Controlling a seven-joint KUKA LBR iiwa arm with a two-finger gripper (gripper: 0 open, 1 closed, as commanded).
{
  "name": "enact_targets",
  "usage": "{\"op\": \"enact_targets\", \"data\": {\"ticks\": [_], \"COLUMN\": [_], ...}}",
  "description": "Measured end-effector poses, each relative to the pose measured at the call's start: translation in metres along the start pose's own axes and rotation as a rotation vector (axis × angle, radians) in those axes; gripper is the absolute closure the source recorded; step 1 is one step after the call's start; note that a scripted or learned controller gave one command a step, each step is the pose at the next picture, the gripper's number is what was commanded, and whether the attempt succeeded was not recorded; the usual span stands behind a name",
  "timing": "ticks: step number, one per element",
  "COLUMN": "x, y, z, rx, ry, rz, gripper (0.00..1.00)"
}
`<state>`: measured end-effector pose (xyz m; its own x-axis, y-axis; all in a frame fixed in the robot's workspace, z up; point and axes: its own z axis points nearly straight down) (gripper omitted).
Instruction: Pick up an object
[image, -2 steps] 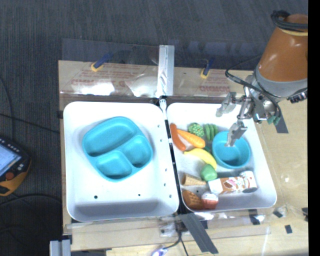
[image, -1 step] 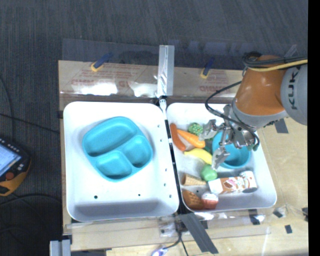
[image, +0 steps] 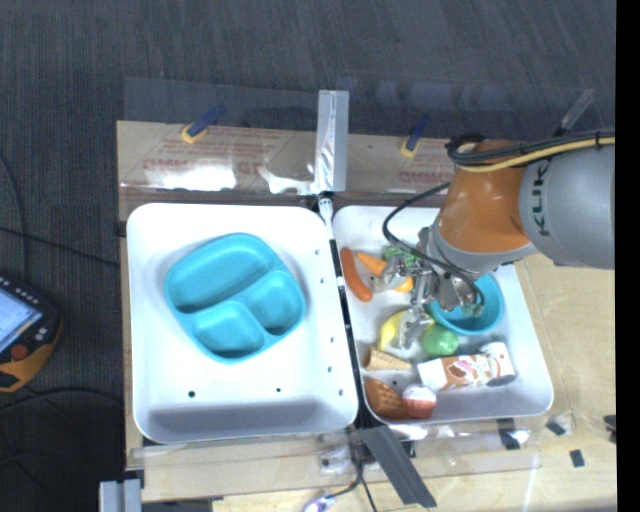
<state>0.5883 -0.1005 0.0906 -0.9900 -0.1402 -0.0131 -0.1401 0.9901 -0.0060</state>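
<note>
Camera view, arm (image: 520, 205) low over crowded right bin (image: 535, 375), finger state unclear, left bin (image: 150, 300) roomier.

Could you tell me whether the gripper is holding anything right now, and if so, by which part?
It cannot be told: the gripper is down among the toys in the right bin, above the yellow item.

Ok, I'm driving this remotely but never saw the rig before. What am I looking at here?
One fixed camera looks down at a slant on a bench with two white bins. The grey arm with the orange band reaches in from the right; its tool hangs over the right bin. That bin holds toy food: a carrot, a green ball, a small carton, a blue bowl. The left bin holds a blue divided tray. Whether the tool grips anything is unclear.
</note>
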Motion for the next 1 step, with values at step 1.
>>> {"op": "enact_targets", "data": {"ticks": [1], "x": [0.0058], "y": [0.0046], "z": [-0.0005], "rx": [0.0], "ry": [-0.004], "rz": [0.035], "gripper": [0.0]}}
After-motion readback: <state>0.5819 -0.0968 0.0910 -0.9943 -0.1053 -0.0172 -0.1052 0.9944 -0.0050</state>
